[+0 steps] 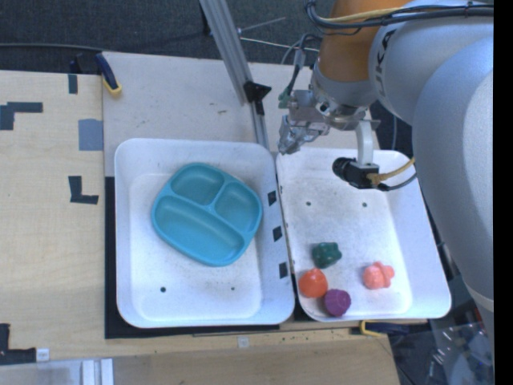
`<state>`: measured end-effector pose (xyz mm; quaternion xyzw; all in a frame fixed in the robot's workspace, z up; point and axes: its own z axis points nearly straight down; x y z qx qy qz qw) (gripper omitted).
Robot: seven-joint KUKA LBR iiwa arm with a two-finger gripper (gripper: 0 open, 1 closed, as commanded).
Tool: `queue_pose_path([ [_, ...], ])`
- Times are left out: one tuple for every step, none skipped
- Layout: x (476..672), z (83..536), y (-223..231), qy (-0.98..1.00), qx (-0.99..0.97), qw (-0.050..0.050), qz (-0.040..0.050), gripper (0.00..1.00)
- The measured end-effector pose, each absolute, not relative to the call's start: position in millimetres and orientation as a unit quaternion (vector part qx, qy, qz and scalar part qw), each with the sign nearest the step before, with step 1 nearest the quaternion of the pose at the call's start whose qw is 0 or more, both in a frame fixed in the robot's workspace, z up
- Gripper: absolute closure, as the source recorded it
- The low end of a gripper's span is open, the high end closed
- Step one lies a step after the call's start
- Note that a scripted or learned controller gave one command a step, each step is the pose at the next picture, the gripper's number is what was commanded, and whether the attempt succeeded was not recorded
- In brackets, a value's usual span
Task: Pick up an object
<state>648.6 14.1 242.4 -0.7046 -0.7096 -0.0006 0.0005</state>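
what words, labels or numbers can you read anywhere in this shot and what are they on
No text can be read for certain.
The arm has dark lettering on its grey shell beside the orange band, seen edge-on and too blurred to read.
The blue plate, the bins and the small toys carry no writing.

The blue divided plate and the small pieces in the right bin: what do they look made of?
The blue divided plate looks like moulded plastic: one even colour, soft sheen, rounded compartment ridges. The green, orange, purple and pink pieces look like matte plastic or rubber toys, lumpy and solidly coloured; too small to tell which.
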Motion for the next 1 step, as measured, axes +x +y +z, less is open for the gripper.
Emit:
queue_pose_path([
  [651.8, 238.2, 60.9, -0.709, -0.705, 0.001, 0.0002, 1.00],
])
